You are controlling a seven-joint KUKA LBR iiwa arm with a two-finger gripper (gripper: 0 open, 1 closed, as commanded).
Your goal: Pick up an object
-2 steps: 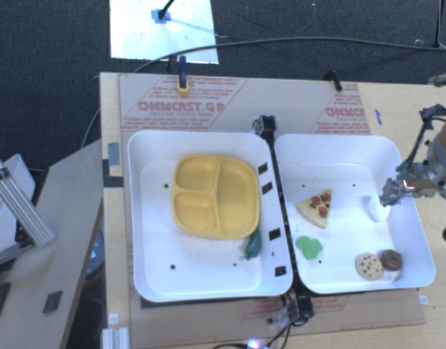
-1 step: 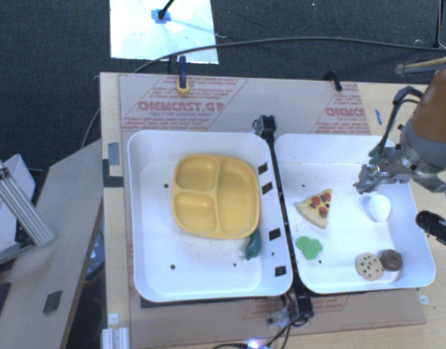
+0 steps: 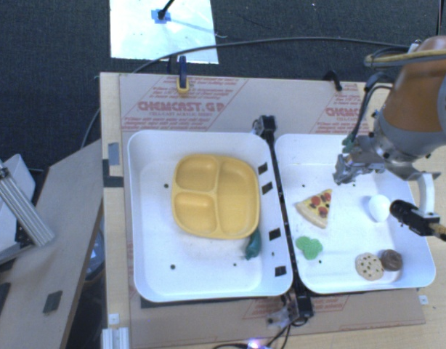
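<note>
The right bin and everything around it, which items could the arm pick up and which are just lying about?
Could be picked, in the right white bin:
pizza slice toy
white egg-shaped object
green leafy toy
chocolate-chip cookie
brown round cookie
The gripper hangs above the pizza slice.

Lying about:
yellow divided plastic plate
small dark green object by its edge
white paper sheet

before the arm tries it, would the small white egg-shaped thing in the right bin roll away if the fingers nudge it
Probably yes. The small white egg-shaped object looks rounded and smooth, so a sideways nudge would likely send it rolling across the flat floor of the right white bin. Its glossy curved sides may also slip between fingers. It sits apart from its neighbours, so nothing would stop it early.
</note>
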